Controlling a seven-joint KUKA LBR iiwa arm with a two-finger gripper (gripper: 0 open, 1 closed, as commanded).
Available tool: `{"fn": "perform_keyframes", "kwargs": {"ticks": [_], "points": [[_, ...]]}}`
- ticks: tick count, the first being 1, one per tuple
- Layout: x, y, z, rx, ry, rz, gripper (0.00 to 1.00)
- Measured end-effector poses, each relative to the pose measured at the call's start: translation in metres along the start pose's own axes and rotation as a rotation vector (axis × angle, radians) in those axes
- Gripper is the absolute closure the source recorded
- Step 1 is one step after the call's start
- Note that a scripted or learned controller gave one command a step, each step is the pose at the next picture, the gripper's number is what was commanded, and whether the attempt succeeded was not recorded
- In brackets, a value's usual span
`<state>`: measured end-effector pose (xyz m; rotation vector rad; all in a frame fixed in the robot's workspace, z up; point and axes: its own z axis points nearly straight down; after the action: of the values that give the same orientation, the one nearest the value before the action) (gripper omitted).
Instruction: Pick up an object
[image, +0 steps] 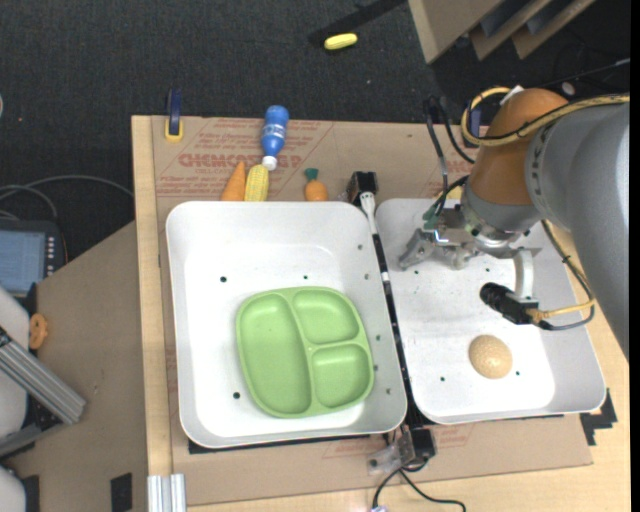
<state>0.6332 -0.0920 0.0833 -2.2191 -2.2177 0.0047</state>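
Nearest the camera, and nearer than the gripper (470, 245), a round tan object (491, 356) like a small potato or bread roll lay on the floor of the right bin (560, 395), apart from the tool and with nothing pressing on it. Between that object and the tool sat a dark cable fitting (508, 302) with a yellow-tipped lead trailing off toward the arm's side. The gripper itself hung over the far half of the right bin, below the orange band (515, 135) of the arm; nothing could be seen held in it, and whether it stood wide or narrow could not be told from this slanted view. Across the divider from the tool, the left bin (200, 240) held a green divided plate (303, 350), well apart from the gripper. Beyond both bins, on the cardboard of the bench (150, 300), lay a toy carrot (234, 183), a corn cob (257, 183), a small bottle with a blue cap (273, 132) and a smaller carrot piece (315, 187), all out of the tool's bin. As a judgement, the task stood at the approach step: nothing was lifted yet. The next move would likely call for bringing the tool toward the camera to stand over the tan object, opened wide enough to straddle its round body, then descending squarely so it would not roll away.
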Motion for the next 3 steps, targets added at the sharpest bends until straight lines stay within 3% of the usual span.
{"fn": "perform_keyframes", "kwargs": {"ticks": [1, 2, 3], "points": [[0.0, 0.001, -0.001, -0.004, 0.0, 0.0, 0.0], [-0.024, -0.103, 0.0, 0.004, 0.0, 0.006, 0.0], [-0.036, -0.157, -0.048, -0.001, 0.0, 0.003, 0.0]]}}
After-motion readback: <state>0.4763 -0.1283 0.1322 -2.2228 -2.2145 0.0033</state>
